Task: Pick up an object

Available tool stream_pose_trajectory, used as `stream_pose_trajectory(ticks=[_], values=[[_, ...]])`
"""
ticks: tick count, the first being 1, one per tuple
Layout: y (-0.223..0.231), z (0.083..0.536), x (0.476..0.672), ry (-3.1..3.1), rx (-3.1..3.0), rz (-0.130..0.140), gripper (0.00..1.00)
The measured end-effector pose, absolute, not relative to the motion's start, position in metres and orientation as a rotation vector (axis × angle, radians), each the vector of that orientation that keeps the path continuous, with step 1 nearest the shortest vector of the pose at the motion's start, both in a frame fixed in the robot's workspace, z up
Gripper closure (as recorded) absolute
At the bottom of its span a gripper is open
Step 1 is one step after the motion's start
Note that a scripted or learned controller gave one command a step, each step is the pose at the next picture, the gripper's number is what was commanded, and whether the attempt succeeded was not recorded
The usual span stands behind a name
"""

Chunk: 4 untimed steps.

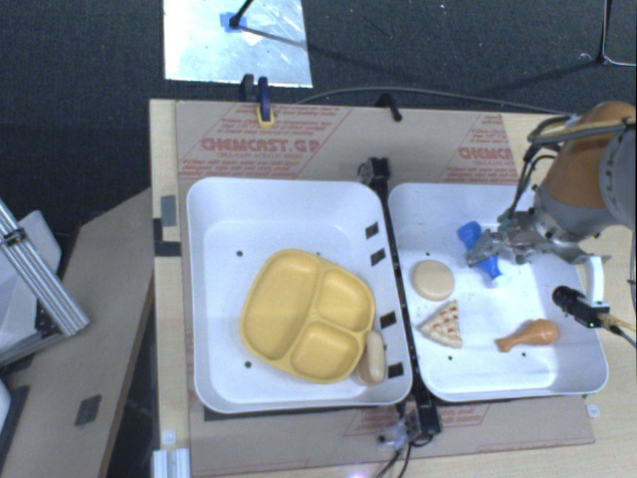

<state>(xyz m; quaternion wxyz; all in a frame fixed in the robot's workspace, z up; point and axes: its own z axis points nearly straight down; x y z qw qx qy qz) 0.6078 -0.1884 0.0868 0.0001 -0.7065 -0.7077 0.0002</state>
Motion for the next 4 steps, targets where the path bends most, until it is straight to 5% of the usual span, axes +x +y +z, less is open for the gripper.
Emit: stream_pose_trajectory(ticks=[1,4], values=[[-0.189,0.101,0.609,-2.227,-2.222,-0.003,1.0],[-0.19,0.228,0.615,-2.231,-2.219,-0.005,1.0]])
